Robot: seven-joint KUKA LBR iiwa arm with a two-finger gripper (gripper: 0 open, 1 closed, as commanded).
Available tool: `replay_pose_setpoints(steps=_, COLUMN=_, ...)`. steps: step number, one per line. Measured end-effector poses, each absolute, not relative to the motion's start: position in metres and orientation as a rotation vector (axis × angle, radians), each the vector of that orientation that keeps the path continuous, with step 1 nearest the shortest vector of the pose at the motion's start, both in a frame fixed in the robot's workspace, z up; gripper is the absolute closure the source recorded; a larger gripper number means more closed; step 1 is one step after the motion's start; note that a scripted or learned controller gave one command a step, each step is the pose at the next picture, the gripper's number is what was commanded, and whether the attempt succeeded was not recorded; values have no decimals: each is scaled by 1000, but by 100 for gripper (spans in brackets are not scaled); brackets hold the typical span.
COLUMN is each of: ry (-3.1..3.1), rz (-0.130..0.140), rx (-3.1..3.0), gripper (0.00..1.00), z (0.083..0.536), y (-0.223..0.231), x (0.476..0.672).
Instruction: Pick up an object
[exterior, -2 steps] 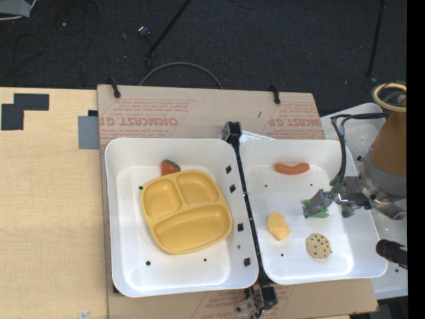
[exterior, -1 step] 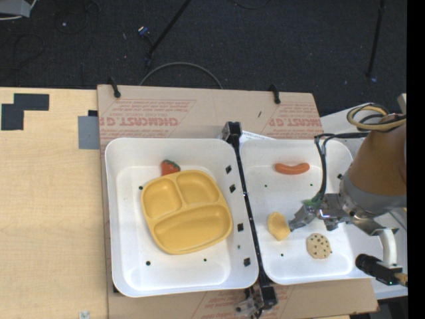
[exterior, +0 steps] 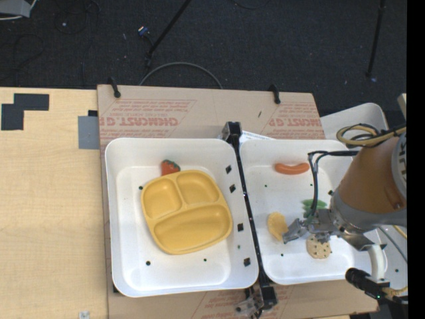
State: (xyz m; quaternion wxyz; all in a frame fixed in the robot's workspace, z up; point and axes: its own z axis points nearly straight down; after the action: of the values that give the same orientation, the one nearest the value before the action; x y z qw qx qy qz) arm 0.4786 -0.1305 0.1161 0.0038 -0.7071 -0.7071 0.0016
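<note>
**Gripper low in right bin, nothing visibly held**

Nearest the camera: front rim of the right bin (exterior: pixel 312 279), with dark arm hardware at the bottom right corner.

Just behind that, a round cookie-like piece (exterior: pixel 319 248) with dark dots lies on the right bin floor, touching or just under the gripper's metal parts.

Gripper (exterior: pixel 295 232) is down at bin-floor level, coming in from the right under the grey/orange arm (exterior: pixel 369 178). Fingers look slightly parted, tips pointing left. Nothing seen between them.

Yellow chip-like piece (exterior: pixel 276 225) sits just beside the fingertips, on their left. Touching or not: can't tell at this resolution.

Small green item (exterior: pixel 311 205) is partly hidden behind the gripper body, near the arm.

Further back in the right bin: orange sausage-shaped piece (exterior: pixel 292 168), lying flat, well apart from the gripper.

Left bin (exterior: pixel 126 244): yellow three-compartment plate (exterior: pixel 186 211) roughly centred, tilted a bit in plan. Red item with a green top (exterior: pixel 170 167) at the plate's far-left edge, touching or just beside it.

Black divider strip (exterior: pixel 240 205) runs between the bins.

Behind both: cardboard sheet (exterior: pixel 199 115) with printed lettering, then dark floor with cables.
</note>
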Motion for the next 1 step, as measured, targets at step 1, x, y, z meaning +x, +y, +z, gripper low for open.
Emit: replay_pose_setpoints(steps=1, ry=-2222, rz=0, rx=-2225, gripper=0, z=89, y=-132, x=480)
